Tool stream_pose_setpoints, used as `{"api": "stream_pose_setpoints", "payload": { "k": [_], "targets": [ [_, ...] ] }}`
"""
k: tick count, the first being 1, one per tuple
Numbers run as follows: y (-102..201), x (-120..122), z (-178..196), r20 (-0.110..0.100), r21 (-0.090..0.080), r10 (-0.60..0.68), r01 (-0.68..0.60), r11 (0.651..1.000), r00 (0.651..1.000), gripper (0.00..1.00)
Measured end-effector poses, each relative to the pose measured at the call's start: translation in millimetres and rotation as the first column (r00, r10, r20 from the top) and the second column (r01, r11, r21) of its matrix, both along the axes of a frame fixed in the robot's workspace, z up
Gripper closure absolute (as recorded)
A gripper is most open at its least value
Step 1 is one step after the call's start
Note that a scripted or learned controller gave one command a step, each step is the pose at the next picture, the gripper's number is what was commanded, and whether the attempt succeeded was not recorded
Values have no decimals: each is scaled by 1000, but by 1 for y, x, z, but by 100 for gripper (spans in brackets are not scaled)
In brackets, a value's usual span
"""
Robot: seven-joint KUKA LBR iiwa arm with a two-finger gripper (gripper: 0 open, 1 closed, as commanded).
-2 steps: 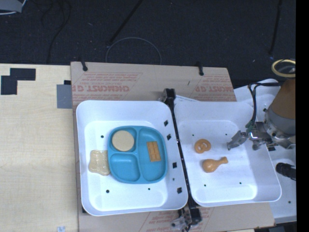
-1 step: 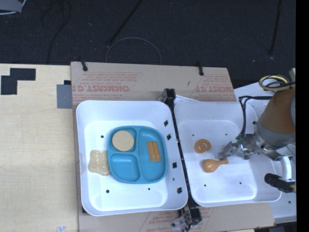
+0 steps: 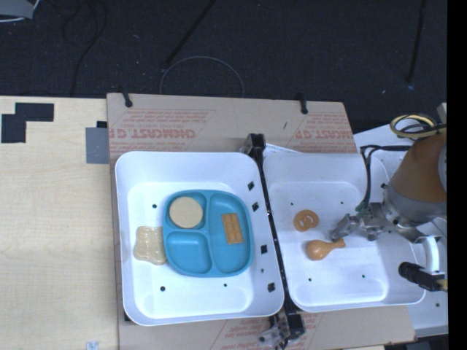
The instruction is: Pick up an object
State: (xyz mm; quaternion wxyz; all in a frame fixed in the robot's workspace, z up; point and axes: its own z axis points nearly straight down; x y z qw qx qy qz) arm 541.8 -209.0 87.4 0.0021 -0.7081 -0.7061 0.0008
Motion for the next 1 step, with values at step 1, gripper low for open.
{"api": "stream_pose_setpoints", "payload": {
  "k": [1],
  "targets": [
    [-1,0,11,1,0,-2,2,1000,1000,100]
  ]
}}
